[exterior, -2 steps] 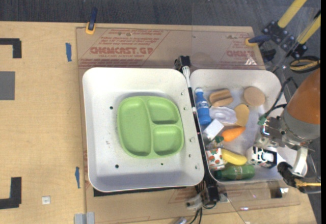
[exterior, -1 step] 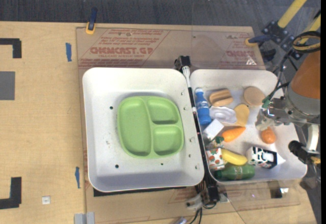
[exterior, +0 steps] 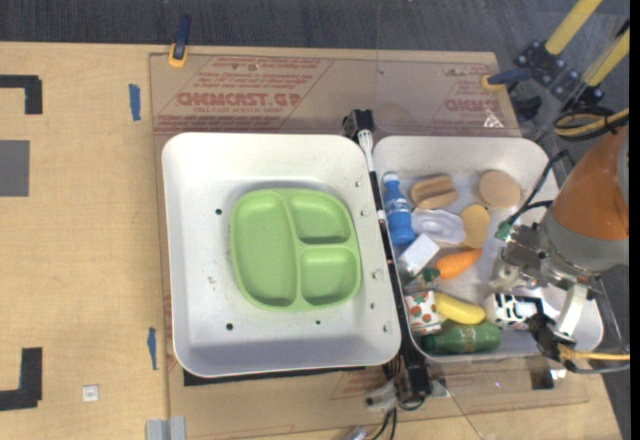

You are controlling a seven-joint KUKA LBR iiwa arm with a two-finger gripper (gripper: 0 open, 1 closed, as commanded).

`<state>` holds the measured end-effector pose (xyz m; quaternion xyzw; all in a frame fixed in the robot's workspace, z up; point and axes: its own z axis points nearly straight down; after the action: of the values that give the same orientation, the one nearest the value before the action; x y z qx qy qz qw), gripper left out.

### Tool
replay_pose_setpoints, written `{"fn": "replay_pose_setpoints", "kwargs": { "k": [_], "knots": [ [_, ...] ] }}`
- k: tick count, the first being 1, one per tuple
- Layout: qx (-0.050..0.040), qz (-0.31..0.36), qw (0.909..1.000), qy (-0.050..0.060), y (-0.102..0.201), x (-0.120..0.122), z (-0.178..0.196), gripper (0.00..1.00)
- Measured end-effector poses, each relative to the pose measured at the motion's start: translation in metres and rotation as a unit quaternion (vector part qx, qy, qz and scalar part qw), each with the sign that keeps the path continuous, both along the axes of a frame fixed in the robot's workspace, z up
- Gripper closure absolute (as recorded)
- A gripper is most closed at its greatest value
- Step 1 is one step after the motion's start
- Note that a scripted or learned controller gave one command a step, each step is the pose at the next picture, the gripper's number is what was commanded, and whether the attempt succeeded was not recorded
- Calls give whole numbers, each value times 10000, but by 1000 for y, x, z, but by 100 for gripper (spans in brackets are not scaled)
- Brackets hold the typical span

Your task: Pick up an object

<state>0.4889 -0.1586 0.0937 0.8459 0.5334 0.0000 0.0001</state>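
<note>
White bins sit side by side on the counter (exterior: pixel 80 228). Above the right bin's (exterior: pixel 455 144) near corner hangs the tool (exterior: pixel 522 300), and whether it is released or clenched I cannot tell. A black-and-white object (exterior: pixel 515 309) lies directly beneath it, with a banana (exterior: pixel 459 309), green bottle (exterior: pixel 462 337) and carrot (exterior: pixel 459 264) just beside. Well apart, the left bin (exterior: pixel 195 228) holds a green divided plate (exterior: pixel 296 248).

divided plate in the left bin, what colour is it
Light green, plain; the divided plate shows clearly in the camera view.

Matt green plastic tray (exterior: pixel 295 250) lies in a smooth white plastic bin (exterior: pixel 190 228) on pale wood bench (exterior: pixel 80 228).
</note>
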Motion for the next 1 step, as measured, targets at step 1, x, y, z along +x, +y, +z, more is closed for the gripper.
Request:
{"fn": "replay_pose_setpoints", "kwargs": {
  "k": [1],
  "knots": [
    [2, 472, 9989, -5, 19, 70, 23, 100]
  ]
}}
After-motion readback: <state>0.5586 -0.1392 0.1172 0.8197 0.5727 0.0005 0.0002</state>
